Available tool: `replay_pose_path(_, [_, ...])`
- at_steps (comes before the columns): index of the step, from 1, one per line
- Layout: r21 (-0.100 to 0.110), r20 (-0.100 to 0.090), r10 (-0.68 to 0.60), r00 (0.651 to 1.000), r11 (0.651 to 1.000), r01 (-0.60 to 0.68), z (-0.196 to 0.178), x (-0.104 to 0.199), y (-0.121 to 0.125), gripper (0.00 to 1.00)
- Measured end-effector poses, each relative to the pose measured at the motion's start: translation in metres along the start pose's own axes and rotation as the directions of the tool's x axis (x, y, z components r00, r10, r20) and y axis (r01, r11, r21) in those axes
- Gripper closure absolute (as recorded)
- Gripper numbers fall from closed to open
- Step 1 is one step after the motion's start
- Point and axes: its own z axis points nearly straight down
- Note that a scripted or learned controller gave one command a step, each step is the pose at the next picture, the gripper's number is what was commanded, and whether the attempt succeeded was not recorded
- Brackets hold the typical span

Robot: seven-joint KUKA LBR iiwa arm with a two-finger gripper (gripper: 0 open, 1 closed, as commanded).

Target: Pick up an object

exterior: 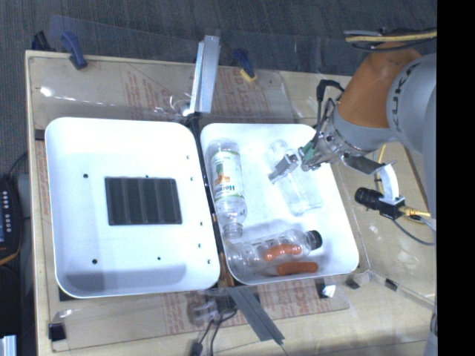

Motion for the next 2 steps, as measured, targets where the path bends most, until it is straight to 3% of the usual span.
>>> replay_pose_path(1, [0.001, -0.001, 0.057, 0.998, 0.998, -0.057, -0.0427, 0.0209, -0.0698, 0.0])
replay_pose_path(2, [0.001, -0.002, -0.164, 0.986, 0.986, 0.164, -0.0349, 0.0227, -0.0736, 0.0])
